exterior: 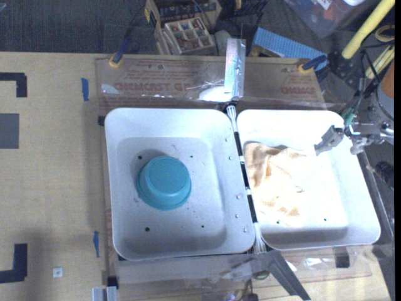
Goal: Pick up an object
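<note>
A round teal plastic bowl (164, 181) is sitting upside down in the left shallow white bin (122, 130), a little left of the bin's middle and well clear of every wall; resting rim-down, it is offering only a smooth domed back, which I judge awkward for two fingers to pinch. Just right of the seam between the bins, a crumpled pale cloth with tan-orange staining (272, 180) is lying in the right shallow white bin (357, 227), bunched against the left wall and spreading toward the floor's middle. Its folds are standing up slightly, likely giving an easier purchase. Either thing could be serving as the task's object; the cloth is the nearer one to the arm. Further right, the two-finger gripper (326, 142) is hovering over the upper right part of that bin, near the cloth's upper edge but apart from it, with the wrist hardware reaching in across the bin's right rim. How far the claw is parted I cannot tell at this angle; nothing is showing in its grasp.
</note>
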